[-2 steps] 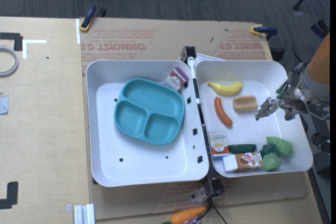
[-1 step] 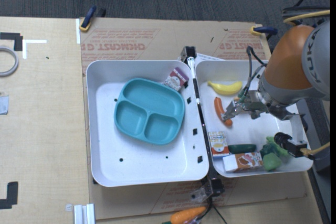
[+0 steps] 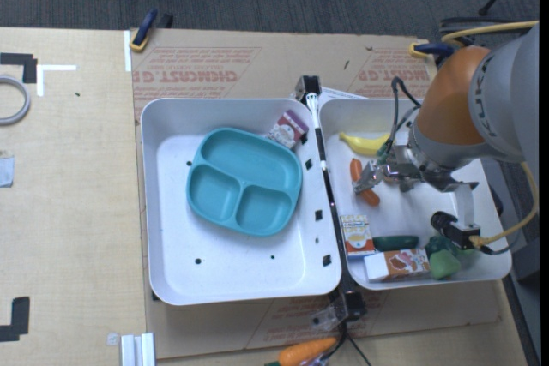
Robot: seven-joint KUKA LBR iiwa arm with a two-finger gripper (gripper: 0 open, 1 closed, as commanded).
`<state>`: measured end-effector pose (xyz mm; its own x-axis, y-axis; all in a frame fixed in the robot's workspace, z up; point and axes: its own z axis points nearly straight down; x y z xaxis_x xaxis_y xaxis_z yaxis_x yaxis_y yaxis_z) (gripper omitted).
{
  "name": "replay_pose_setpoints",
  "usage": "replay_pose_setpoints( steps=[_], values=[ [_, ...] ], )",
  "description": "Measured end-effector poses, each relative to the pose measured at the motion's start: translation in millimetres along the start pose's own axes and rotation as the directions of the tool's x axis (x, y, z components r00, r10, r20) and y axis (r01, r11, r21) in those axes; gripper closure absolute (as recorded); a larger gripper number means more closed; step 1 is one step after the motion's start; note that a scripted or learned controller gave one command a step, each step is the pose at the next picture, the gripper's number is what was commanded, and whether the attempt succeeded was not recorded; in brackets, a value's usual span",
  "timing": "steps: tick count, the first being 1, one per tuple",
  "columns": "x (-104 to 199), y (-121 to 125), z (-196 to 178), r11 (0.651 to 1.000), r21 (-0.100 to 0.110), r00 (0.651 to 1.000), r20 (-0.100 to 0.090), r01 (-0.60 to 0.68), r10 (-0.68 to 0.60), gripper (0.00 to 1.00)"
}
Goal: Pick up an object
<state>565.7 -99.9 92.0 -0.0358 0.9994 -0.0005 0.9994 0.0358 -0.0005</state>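
Note:
The right bin (image 3: pixel 407 217) holds a yellow banana (image 3: pixel 364 143) near its far wall and an orange-red carrot-like piece (image 3: pixel 357 170) just below it. My gripper (image 3: pixel 372 177) is low inside this bin, directly over the middle of the orange-red piece, whose ends show on either side of it. Along the near wall lie a small printed box (image 3: pixel 356 231), a dark green cucumber (image 3: pixel 395 243), an orange-and-white carton (image 3: pixel 397 263) and a green lump (image 3: pixel 443 263).
The left bin (image 3: pixel 171 210) bears a teal divided plate (image 3: pixel 244 182) and a small packet (image 3: pixel 287 129) in its far right corner. An orange toy carrot (image 3: pixel 302 351) lies on the bench below the bins. A blue-and-yellow clamp (image 3: pixel 144 28) sits far left.

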Motion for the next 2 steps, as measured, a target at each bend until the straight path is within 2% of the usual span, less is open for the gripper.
replay_pose_setpoints(
  steps=[1, 2],
  values=[
    [-0.2, 0.1, -9.5, 1.0, 0.001, 1.0, 0.0, -0.002, 0.002, 1.0],
    [44.1, -11.5, -117.6, 0.991, -0.001, 0.991, 0.001, 0.131, -0.131, 1.0]
  ],
)
